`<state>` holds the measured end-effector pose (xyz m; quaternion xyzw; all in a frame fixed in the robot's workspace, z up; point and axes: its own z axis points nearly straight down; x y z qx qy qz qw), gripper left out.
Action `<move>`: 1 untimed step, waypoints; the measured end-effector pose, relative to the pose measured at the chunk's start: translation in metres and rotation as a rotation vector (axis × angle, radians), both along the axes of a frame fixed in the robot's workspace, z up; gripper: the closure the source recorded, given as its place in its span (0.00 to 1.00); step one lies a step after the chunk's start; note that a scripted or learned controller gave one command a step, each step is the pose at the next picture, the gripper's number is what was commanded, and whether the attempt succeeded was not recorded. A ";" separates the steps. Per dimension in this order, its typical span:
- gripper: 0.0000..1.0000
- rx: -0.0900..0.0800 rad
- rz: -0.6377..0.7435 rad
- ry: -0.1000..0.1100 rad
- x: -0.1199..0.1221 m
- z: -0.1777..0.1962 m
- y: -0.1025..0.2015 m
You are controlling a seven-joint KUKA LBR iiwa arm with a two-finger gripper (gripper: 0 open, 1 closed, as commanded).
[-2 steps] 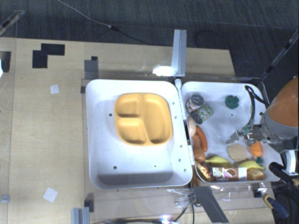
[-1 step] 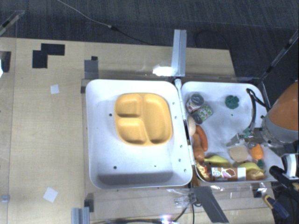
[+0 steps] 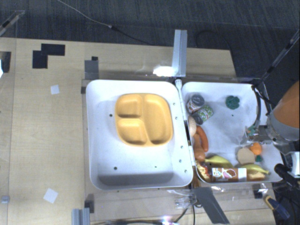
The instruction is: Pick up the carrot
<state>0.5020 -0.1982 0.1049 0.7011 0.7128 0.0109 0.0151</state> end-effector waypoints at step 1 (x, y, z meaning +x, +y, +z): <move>1.00 0.011 -0.299 0.030 -0.013 0.068 0.043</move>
